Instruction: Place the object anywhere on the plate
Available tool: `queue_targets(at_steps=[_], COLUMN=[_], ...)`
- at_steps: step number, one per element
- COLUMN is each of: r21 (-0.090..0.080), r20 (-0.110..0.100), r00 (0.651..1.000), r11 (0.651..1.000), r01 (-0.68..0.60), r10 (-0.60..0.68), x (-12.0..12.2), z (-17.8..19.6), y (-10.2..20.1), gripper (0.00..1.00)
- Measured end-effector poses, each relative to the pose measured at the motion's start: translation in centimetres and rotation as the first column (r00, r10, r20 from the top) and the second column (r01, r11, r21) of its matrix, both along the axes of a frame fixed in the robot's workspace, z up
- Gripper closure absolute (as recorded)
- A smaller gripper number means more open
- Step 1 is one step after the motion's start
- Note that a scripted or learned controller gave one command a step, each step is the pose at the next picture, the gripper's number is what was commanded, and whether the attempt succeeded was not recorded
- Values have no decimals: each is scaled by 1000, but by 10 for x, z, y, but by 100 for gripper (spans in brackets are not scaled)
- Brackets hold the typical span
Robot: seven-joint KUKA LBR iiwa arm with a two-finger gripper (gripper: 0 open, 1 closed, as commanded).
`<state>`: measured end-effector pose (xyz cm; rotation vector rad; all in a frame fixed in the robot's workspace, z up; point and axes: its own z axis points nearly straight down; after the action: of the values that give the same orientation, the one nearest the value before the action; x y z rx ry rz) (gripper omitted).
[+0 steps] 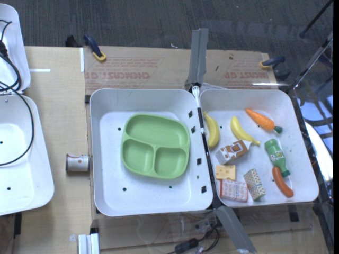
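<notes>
Green plate in left bin, long axis left-right.

My wooden bench carries two white bins side by side, left bin and right bin, plus a small can beside them.

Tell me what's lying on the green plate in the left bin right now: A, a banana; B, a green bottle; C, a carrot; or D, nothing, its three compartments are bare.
D: the green plate shows bare compartments, while the two bananas, the carrot and the green bottle all lie in the right bin.
</notes>
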<state>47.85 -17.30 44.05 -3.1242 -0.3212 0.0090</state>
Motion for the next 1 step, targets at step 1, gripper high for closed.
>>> queue_targets(at_steps=[1], r21=[0], r20=[-1], r00=[999], r11=[999], r01=[-40], r10=[40], x=[-1], z=[-23], y=[-49], gripper=[100])
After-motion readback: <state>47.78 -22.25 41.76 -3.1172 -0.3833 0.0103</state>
